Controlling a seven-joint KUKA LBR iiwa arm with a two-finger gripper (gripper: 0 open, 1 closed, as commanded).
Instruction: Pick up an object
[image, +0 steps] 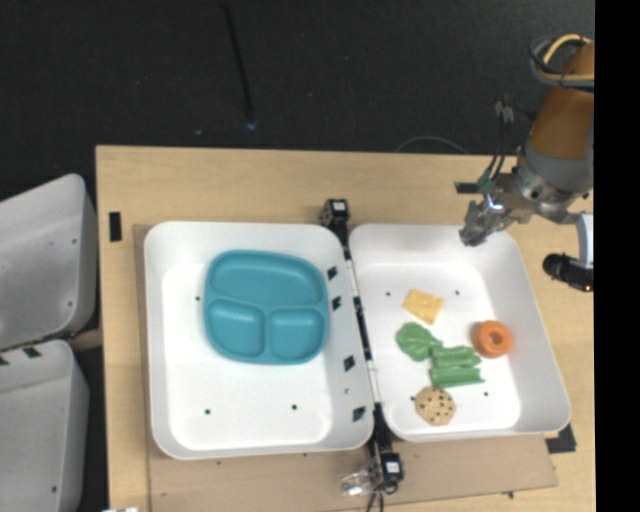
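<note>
The right bin (500, 262) holds a yellow cheese wedge (423, 305), a green leafy piece (416, 339), a green pod-like piece (457, 366), an orange ring (492, 339) and a round cookie (435, 405). My gripper (476, 228) hangs over the bin's far right corner, well above and behind the cheese wedge. Nothing shows between its fingers.
The left bin (180, 400) carries a teal divided plate (267, 306). A row of black clips (352, 300) runs along the seam between the bins. The grey arm with its orange band (560, 110) comes in at the upper right. Bare bench (250, 180) lies behind the bins.
</note>
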